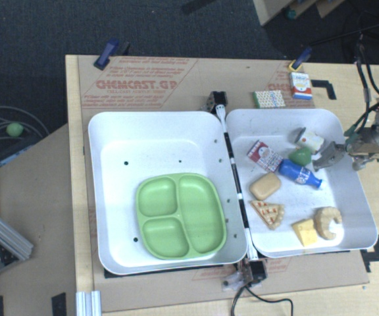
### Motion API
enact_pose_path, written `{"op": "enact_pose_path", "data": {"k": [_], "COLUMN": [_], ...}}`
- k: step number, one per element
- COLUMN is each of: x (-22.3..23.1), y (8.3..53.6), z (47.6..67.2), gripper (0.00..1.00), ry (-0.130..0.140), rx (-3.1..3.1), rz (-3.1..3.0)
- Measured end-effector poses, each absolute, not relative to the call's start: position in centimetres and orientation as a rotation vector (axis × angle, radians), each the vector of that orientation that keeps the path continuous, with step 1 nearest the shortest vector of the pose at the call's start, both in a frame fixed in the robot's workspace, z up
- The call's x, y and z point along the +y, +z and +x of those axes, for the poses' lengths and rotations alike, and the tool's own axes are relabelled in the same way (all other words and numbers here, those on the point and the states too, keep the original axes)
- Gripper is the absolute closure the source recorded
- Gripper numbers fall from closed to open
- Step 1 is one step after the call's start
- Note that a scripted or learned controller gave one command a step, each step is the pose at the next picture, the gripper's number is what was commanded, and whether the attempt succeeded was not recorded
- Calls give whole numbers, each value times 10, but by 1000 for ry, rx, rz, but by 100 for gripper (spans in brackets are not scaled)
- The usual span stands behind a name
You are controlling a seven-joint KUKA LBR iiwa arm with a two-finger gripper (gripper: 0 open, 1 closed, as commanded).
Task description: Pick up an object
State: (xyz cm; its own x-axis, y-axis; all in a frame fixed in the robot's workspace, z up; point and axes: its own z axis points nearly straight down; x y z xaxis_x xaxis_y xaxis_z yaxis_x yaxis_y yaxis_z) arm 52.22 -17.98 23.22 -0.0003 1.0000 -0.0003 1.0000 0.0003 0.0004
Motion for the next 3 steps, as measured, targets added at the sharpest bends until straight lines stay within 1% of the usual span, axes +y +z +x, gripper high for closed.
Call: {"op": "enact_pose_path", "data": {"k": [1, 2, 3], "x": [-140, -110, -100], "y": [94, 84, 84], "z": [582, 557, 518], "gripper": [0, 0, 0], "ry": [-3, -1, -1], "rx": [2226, 2224, 2223], "rz": [2223, 2222, 2223]}}
